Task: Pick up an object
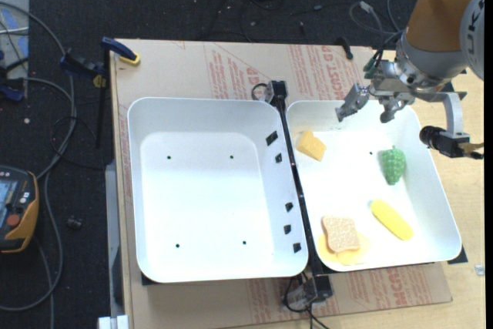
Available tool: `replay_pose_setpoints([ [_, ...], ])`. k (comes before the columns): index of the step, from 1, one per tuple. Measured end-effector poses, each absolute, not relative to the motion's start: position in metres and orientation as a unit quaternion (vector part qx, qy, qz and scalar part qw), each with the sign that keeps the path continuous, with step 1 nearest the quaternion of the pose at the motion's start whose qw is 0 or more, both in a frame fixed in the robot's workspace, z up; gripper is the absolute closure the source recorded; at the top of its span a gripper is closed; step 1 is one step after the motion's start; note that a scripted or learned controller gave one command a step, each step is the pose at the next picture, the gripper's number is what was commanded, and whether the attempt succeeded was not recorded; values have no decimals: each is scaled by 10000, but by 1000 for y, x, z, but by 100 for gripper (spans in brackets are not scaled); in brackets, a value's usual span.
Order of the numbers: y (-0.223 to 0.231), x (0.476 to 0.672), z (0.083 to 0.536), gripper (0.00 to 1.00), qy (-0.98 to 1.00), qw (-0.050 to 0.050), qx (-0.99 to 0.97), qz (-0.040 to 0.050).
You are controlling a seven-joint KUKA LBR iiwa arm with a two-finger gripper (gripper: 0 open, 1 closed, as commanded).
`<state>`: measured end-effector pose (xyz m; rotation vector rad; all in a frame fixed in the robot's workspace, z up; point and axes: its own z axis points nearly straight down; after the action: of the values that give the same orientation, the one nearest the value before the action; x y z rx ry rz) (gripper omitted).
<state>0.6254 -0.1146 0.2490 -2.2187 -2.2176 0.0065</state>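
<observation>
My gripper [368,107] hangs open above the far edge of the right bin [439,200], its two fingers spread with nothing between them. In that bin lie a yellow cheese wedge [311,146] at the far left, a green bunch of grapes [392,165] at the right, a yellow corn-like piece [391,219] near the front right, and a slice of toast [340,233] resting on a yellow disc at the front left. The cheese wedge sits below and left of the gripper, and the grapes below and right of it.
The left bin [146,166] stands beside the right one, a black clamp strip [286,166] between them. Both rest on a cardboard sheet [223,65]. Cables and a blue-yellow clamp [119,50] lie beyond the bench. The arm's orange band [447,4] rises at the upper right.
</observation>
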Motion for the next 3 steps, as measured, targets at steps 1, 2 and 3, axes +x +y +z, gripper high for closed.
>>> replay_pose_setpoints([
  [1,-114,626,252,0,-7071,0,-7071,0],
  [2,-114,617,194,0,-7071,20,-7071,16],
  [3,-105,613,137,0,-7072,21,-7070,16],
])
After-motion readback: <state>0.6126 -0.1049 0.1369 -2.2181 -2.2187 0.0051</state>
